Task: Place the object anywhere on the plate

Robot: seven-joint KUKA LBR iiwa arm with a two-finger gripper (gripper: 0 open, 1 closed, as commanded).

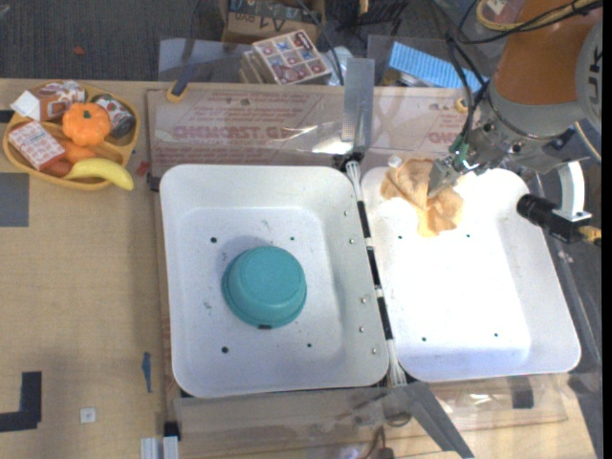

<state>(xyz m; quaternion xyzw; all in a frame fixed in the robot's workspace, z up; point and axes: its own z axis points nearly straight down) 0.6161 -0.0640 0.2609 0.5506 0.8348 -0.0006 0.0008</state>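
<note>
The gripper (446,182) hangs over the far left corner of the right bin (535,352), its tip sunk into a crumpled tan object (421,194) that looks like soft cloth or a plush piece — part of it bunches to the gripper's left near the bin's rim, part trails just below and in front of the tip. Whether the gripper is clenched on the fabric or merely pressed against it I cannot tell; the fingertips are lost in the folds and in the glare off the white floor. The object seems to touch or barely clear the bin, so any lift is at most starting. The plate (265,285), a teal round dish lying in the middle of the left bin (191,199), sits well to the gripper's left and nearer the camera, across the ridge where the two bins meet, and nothing rests on it. By my reading the task is in its first stage: the pick is being attempted and unconfirmed, while the carry over the divider, the lowering onto the plate and the release are all left. A limp thing like this may slip or drape off the plate's edge.
</note>
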